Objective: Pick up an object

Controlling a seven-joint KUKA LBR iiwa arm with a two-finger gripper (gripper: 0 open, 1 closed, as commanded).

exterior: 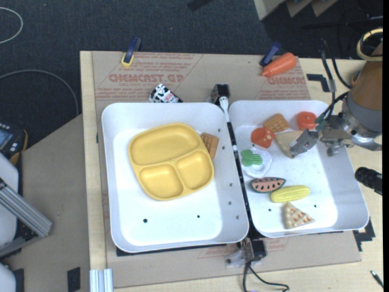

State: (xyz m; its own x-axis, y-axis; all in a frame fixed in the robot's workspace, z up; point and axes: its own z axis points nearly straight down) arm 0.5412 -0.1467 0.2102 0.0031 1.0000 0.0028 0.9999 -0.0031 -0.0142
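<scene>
The right bin (340, 193) holds several toy foods: a waffle piece (275, 123), a red tomato (306, 120), a second red piece (262, 137), a pale cheese wedge (284, 141), a green item (251, 159), a watermelon slice (268, 185), a corn cob (290, 193) and a pizza slice (296, 215). My gripper (317, 143) hangs low over the upper right part of this bin, open, with bare bin floor between its fingers. Its left finger (302, 143) sits right beside the cheese wedge. The tomato lies just behind the gripper.
The left bin (121, 181) carries a yellow divided plate (171, 160) with a brown cracker (210, 143) at its right edge. On the bench behind lie an orange carrot toy (279, 64), a small cow toy (164, 94) and clamps (129, 53).
</scene>
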